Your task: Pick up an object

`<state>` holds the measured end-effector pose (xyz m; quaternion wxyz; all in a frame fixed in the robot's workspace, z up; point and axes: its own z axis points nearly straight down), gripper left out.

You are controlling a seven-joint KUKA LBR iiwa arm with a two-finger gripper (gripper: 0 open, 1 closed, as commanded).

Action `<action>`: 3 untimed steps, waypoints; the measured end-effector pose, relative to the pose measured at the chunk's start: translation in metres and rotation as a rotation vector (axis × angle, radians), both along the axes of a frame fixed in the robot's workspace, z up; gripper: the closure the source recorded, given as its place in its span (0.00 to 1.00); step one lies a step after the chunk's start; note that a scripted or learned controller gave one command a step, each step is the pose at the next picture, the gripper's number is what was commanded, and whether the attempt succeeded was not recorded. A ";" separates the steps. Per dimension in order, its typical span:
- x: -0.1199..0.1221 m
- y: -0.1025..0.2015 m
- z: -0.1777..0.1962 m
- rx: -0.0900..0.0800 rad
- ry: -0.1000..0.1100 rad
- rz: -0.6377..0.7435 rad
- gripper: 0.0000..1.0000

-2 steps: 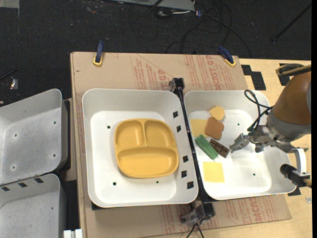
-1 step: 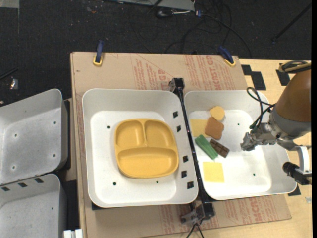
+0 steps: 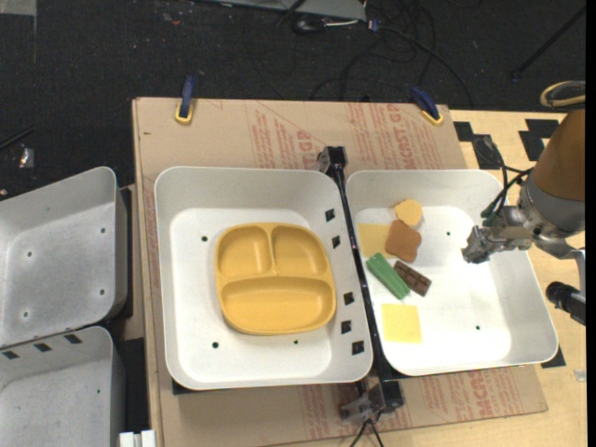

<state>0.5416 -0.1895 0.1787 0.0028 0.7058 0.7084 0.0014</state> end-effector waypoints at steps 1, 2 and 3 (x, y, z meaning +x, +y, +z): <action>0.001 0.002 0.043 0.000 0.000 0.000 1.00; 0.002 0.002 0.096 -0.001 0.000 0.000 1.00; 0.012 0.054 0.081 0.003 0.006 0.004 1.00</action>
